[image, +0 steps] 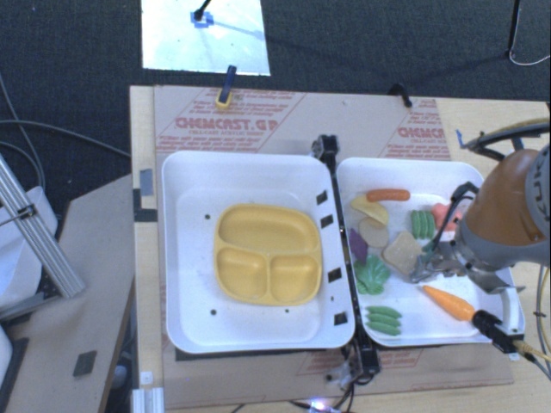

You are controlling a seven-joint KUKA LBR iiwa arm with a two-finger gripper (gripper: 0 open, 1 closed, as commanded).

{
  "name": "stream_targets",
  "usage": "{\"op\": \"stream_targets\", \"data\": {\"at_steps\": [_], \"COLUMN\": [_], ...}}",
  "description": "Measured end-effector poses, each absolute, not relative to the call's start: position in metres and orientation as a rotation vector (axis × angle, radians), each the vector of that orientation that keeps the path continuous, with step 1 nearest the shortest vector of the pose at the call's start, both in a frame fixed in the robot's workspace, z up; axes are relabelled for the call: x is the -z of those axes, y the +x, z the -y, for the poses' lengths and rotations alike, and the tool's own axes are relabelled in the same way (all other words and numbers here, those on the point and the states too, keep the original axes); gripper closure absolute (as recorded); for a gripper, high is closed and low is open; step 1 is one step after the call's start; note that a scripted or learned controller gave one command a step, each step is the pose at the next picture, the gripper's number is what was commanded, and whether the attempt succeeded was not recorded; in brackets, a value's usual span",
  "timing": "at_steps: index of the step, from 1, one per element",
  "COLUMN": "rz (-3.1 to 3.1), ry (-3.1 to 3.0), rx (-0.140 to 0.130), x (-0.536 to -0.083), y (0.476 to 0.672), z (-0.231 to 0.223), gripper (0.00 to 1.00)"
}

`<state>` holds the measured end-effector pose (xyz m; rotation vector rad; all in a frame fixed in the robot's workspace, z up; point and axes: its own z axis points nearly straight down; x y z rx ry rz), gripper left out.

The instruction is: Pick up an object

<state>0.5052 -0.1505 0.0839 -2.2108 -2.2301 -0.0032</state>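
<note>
Camera view: the gripper (pixel 424 269) sits low in the right bin (pixel 495 175), fingertips at the right edge of the tan bread slice (pixel 401 252). Finger spread cannot be determined. Nearest candidate: the bread slice, immediately to the view's left. The carrot (pixel 449 302) lies just below, its long axis running diagonally down-right. The yellow divided plate (pixel 266 254) occupies the left bin (pixel 185 179).

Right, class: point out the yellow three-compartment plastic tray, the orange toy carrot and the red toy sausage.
Yellow three-compartment plastic tray (pixel 268 231): camera view, top compartment.
Orange toy carrot (pixel 448 301): camera view, mid-body.
Red toy sausage (pixel 387 195): camera view, middle.
</note>
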Motion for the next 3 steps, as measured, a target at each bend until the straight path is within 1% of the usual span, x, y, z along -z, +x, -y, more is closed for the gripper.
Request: {"op": "stream_targets", "data": {"at_steps": [1, 2, 3], "rz": [2.235, 2.216, 2.223], "ry": [-2.224, -2.221, -2.221], "rx": [0.006, -0.003, 0.001], "x": [-0.143, -0.082, -0.084], "y": [0.561, 0.501, 0.505], "z": [0.185, 0.192, 0.192], "gripper": [1.0, 1.0, 0.0]}}
